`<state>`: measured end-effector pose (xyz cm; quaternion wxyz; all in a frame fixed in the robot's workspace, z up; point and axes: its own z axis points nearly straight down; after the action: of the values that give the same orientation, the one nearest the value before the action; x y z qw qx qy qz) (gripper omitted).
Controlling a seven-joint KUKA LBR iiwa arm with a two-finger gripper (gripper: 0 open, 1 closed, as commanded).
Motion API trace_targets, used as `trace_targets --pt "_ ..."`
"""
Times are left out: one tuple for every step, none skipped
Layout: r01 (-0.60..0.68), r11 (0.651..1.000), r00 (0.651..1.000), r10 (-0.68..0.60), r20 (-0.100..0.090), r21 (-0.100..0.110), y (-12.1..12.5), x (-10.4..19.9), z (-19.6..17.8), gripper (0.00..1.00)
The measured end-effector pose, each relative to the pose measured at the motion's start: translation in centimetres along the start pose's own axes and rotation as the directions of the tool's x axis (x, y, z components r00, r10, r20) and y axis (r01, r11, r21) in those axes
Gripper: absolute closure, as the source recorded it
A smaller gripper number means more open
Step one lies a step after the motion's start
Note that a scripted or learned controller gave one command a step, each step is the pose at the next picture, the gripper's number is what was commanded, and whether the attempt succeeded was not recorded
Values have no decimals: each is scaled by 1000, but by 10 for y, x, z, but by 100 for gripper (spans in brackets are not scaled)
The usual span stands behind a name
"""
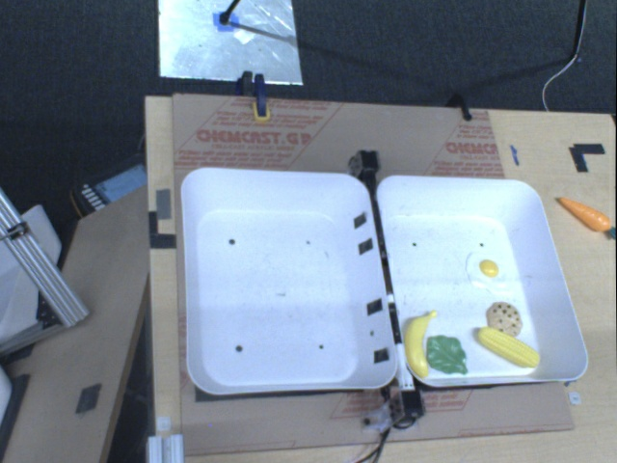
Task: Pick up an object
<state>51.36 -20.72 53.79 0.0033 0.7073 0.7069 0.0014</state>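
The right bin (pixel 525 201) holds several toy foods near its front. A yellow banana (pixel 417 342) lies at the front left corner with a green leafy piece (pixel 447 355) touching its right side. A yellow corn cob (pixel 508 347) lies at the front right, and a round brown cookie (pixel 503 316) sits just behind it. A fried egg (pixel 487 268) with a yellow yolk rests further back.
The left bin (pixel 198 258) stands beside the right one, joined by a black clip strip (pixel 378 268). An orange carrot (pixel 586 214) lies on the bench right of the bins. A silver sheet (pixel 229 27) lies on the dark floor behind the bench.
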Motion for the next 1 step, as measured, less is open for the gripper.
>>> trace_targets --pt "8 1000 1000 -8 -1 2 79 2 4 0"
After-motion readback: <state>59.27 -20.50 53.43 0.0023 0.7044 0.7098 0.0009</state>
